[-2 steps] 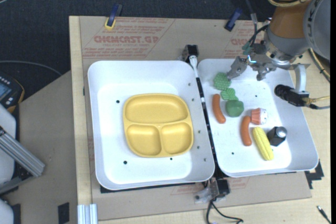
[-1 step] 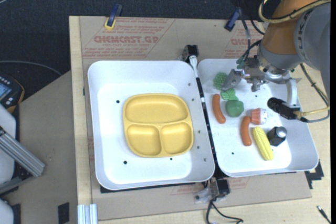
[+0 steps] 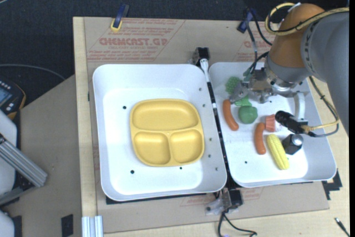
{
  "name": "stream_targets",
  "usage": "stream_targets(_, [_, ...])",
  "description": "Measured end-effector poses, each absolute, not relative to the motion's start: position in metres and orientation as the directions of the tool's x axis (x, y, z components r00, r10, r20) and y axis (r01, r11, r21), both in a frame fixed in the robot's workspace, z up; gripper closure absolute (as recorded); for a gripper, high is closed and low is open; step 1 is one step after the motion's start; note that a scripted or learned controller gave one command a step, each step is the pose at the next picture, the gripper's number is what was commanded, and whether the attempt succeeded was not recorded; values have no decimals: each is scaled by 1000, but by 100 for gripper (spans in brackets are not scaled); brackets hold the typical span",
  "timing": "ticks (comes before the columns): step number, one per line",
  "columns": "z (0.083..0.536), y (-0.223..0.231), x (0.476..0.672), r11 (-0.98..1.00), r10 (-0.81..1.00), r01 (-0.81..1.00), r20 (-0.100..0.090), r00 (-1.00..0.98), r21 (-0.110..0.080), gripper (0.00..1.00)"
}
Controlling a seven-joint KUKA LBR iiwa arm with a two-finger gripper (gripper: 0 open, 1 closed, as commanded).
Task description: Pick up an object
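From my remote station: nearest me, a corn cob [image 3: 278, 152] and two sausages [image 3: 230, 114] lie below the gripper [image 3: 250, 90]; a green ball [image 3: 248, 114] sits just beneath it; broccoli [image 3: 233, 85] beside it; its grip I cannot tell; the yellow tray [image 3: 166, 131] rests well left.

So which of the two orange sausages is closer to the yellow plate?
The hot dog by the right bin's left wall, beside the green ball. The other one lies farther right, next to the corn.
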State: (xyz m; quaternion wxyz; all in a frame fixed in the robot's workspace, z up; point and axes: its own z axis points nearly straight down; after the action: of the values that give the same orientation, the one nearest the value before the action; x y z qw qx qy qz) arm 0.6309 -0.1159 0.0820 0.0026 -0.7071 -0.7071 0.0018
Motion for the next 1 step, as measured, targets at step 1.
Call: stream_targets(1, [96,-116,633,-1,1000,1000,0,1,1,100])
